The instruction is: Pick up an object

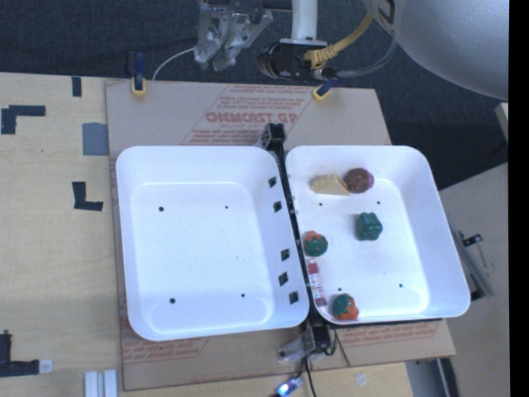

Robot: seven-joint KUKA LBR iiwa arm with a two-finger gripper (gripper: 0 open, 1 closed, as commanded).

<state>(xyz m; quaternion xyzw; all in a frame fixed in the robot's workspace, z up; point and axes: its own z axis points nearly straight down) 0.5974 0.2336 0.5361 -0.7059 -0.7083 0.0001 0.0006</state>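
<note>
Overhead, the gripper (221, 44) hung beyond the far edge of the bench, well apart from both bins, over dark floor. Its fingers pointed down with a small gap between them, slightly spread, and nothing sat in that gap. The grey arm (446, 19) filled the upper right corner.

The left bin (132, 222) lay beside the right bin (430, 222), their inner rims touching along a black clip strip (285, 222).

All the objects lay in the right bin. A brown ball (358, 179) sat near the far side, touching a pale yellow piece (329, 185) on its left. A dark green block (369, 227) rested near the middle. A green and red toy (315, 243) lay close to the inner rim, and another green and orange toy (344, 306) sat by the near rim.
</note>
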